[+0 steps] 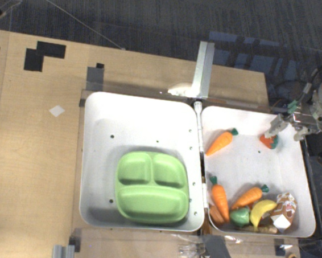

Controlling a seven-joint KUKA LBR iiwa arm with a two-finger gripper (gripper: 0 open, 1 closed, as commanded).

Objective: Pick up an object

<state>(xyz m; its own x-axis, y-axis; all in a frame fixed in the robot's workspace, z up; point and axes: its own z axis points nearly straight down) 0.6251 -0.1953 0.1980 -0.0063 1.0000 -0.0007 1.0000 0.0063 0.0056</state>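
Claw hangs over the far right corner of the right bin; we cannot tell its state, as its tips blur together. Just beside it lies a small orange-red piece, too small to name. We count three carrots: one near the divider, two beside a crowded near-corner heap with a banana. One green tray sits in the left bin.

Even, bright overhead light across the tabletop. Soft shadow pools along the left bin wall beside the green plate. Whole picture is slightly soft, and a glare spot flares at the bottom edge.
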